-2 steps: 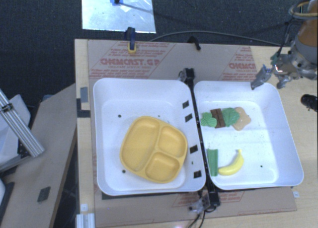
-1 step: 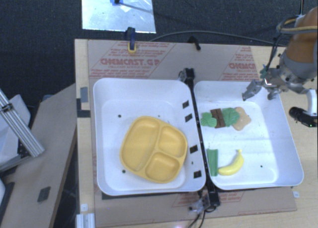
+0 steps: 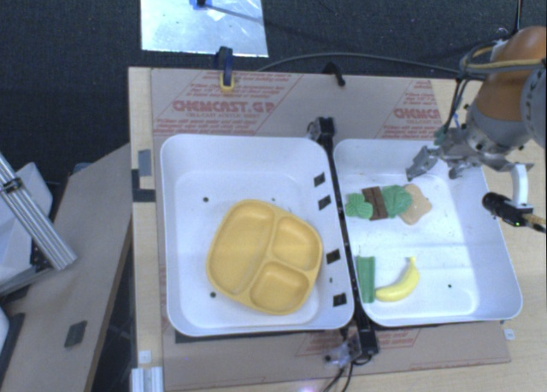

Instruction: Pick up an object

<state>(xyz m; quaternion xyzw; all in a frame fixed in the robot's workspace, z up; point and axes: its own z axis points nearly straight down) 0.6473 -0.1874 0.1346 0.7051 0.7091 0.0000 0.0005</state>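
The right bin [image 3: 479, 296] holds a yellow banana [image 3: 399, 282] and a green block [image 3: 366, 277] near its front. Near the bin's middle, a brown block [image 3: 373, 202] lies between two green leafy pieces [image 3: 396, 199], with a tan bread slice [image 3: 417, 205] beside them. My gripper [image 3: 438, 166] hangs over the back of the right bin, just above and right of the bread slice. It is open, with its fingers [image 3: 420, 162] spread and nothing between them.
A yellow divided plate [image 3: 265, 255] lies in the left bin [image 3: 192, 211]. A black divider with clips [image 3: 333, 211] runs between the two bins. A blue clamp [image 3: 226, 66] sits at the back of the bench.
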